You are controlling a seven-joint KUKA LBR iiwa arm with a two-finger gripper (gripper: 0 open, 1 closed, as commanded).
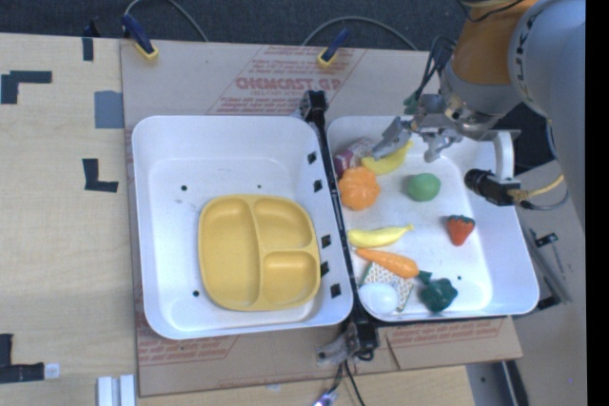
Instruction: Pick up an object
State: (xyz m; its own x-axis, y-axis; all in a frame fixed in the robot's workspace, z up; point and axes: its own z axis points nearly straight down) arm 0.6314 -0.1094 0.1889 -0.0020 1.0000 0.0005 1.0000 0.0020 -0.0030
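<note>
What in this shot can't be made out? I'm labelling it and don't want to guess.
- Gripper, camera view: blurred, finger state unreadable.
- Purple item: mostly hidden behind the orange fruit and the bin divider.
- Checkered item: partly covered by the carrot; identity unclear.
- Arm: cut off by the right edge.

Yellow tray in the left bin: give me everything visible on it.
The yellow tray is a rounded-rectangle plate, plastic by its look, with a matte mustard finish. Raised ridges split it into three compartments: one long section on its left, a larger one at upper right, a smaller one at lower right. All three hold nothing. It lies flat, right side up, slightly rotated, on the floor of the left bin, toward the bin's near right part. Nothing else touches it.
</note>
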